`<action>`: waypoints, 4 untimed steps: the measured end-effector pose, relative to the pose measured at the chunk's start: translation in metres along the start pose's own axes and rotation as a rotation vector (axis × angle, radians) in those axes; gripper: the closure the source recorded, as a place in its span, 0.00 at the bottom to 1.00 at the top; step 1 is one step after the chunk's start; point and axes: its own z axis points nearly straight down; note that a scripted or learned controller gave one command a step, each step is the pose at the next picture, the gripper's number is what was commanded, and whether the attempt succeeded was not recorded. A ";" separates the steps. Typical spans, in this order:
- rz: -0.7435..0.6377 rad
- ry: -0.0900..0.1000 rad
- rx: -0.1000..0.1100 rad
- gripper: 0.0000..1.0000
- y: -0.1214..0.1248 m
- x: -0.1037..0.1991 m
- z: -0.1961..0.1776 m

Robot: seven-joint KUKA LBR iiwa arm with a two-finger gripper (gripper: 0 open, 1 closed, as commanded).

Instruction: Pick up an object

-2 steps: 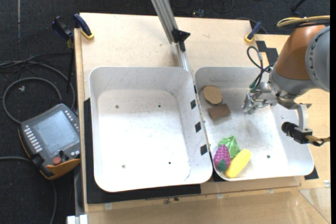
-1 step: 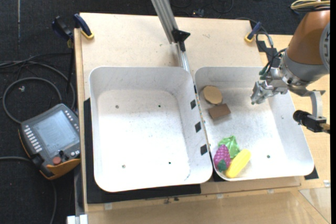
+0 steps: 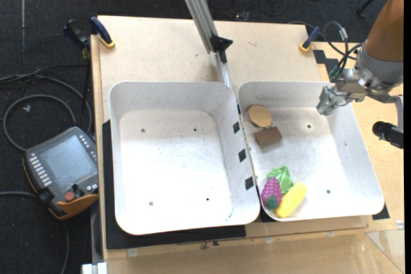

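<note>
Right bin (image 3: 359, 157): hand (image 3: 326, 104) above far rim, nothing held.

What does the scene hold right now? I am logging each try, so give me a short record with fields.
pincer: above the far right edge of the right bin, nothing seen in it
left bin: white, shallow
tan round piece: right bin, far left part
brown block: just in front of the tan round piece
purple grapes toy: right bin, near left corner
green leafy toy: touching the grapes
yellow toy: beside the grapes, at the near rim
</note>
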 end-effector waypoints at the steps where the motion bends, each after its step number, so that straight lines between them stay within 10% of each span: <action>1: -0.005 0.004 0.007 1.00 -0.002 0.047 -0.003; 4: -0.006 0.005 0.009 1.00 -0.038 0.213 -0.007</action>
